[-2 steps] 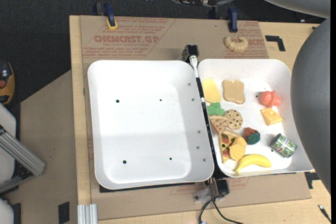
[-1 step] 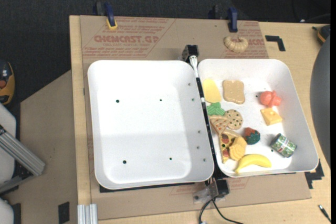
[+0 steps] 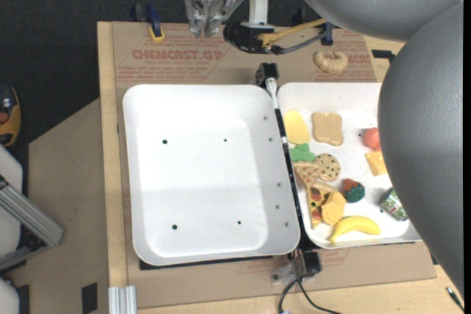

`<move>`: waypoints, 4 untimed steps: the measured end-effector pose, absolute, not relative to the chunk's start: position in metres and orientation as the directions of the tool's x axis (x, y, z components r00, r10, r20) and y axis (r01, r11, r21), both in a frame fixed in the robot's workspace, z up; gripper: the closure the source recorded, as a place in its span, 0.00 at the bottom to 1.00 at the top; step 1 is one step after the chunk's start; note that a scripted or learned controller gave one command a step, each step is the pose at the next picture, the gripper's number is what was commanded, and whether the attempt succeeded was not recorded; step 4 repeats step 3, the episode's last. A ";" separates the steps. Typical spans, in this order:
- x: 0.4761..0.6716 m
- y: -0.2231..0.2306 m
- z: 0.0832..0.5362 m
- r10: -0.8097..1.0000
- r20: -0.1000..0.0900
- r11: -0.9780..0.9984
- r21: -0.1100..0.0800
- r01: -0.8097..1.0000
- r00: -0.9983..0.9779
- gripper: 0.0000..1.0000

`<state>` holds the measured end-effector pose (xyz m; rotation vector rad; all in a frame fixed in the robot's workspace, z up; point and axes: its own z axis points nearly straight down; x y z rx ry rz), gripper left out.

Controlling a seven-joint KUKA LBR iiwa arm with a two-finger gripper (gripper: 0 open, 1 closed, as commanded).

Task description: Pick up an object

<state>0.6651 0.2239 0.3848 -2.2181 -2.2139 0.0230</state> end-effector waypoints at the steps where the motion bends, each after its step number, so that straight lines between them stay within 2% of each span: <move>1: 0.667 0.225 0.406 1.000 0.001 0.000 0.004 1.000 0.000 1.00; 2: 0.666 0.225 0.546 1.000 0.006 0.002 0.019 1.000 -0.002 1.00; 3: 0.639 0.224 0.359 1.000 -0.006 -0.002 -0.018 1.000 0.002 1.00; 4: 0.639 0.224 0.359 1.000 -0.006 -0.002 -0.018 1.000 0.002 1.00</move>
